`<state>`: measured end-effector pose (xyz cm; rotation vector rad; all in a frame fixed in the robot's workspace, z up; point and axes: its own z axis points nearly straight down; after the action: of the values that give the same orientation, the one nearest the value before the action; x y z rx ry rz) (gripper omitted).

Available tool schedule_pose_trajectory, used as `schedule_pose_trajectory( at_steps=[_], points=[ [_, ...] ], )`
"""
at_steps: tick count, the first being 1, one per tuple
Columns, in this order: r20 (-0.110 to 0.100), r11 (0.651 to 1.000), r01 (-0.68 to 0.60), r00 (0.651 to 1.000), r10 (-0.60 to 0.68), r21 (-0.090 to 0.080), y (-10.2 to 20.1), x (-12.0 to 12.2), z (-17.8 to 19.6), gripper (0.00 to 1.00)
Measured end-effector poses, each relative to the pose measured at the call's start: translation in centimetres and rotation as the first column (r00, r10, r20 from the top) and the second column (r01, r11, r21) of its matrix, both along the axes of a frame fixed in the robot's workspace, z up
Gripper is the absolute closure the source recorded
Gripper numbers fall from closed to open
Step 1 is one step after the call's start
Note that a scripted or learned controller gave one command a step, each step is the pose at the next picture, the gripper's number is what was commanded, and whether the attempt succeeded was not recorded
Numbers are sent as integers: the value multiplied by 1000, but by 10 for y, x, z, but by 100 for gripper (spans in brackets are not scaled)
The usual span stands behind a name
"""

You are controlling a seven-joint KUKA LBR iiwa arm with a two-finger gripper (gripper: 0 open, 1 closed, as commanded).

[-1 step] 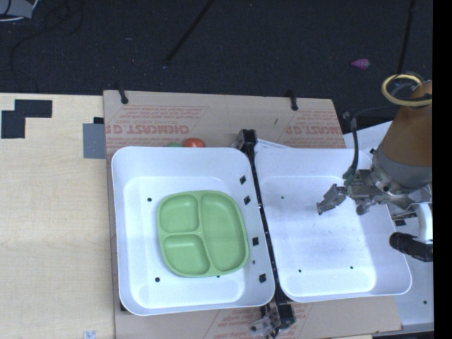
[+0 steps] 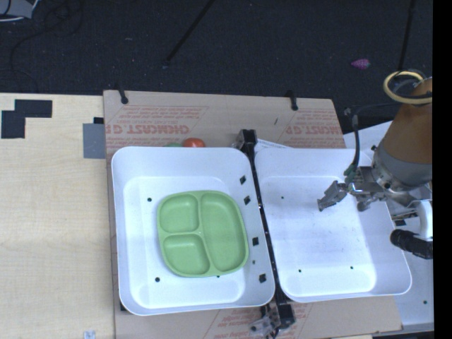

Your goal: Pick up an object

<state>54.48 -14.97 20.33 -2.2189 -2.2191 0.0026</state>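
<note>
A pale wood-grain bench (image 2: 49,210) fills the lower left, with dark carpeted floor (image 2: 212,34) and loose cables beyond its far edge. On the bench lies a sheet of brown cardboard (image 2: 212,119) with red printing, and on that sit two shallow white bins side by side, joined by a black divider strip (image 2: 258,210) with clips. The left bin (image 2: 134,189) carries the one clear candidate for picking: a light green plate (image 2: 203,233), roughly rectangular with rounded corners and split into three compartments, lying flat near the bin's middle and turned at a slight angle. The right bin (image 2: 318,260) has a bare white floor with faint scuffs. A small red-orange object (image 2: 193,143) peeks above the far rim of the left bin, outside it; what it is cannot be made out. The arm (image 2: 406,147) comes in from the right, its orange band above a grey wrist, reaching over the right bin's right side. The gripper (image 2: 330,199) points left and slightly down over the right bin, well apart from the green plate, with nothing between its fingers; whether they are parted or closed I cannot tell.
</note>
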Motion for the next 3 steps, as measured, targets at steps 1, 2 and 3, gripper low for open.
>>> schedule_pose_trajectory(
  at_steps=[1,2,3],
  points=[
    [-4,1000,0,1000,0,1,2,4,-63,0],
    [-3,1000,1,1000,-1,1,4,3,-117,0],
    [-2,1000,5,1000,-5,0,2,3,-104,100]
  ],
)
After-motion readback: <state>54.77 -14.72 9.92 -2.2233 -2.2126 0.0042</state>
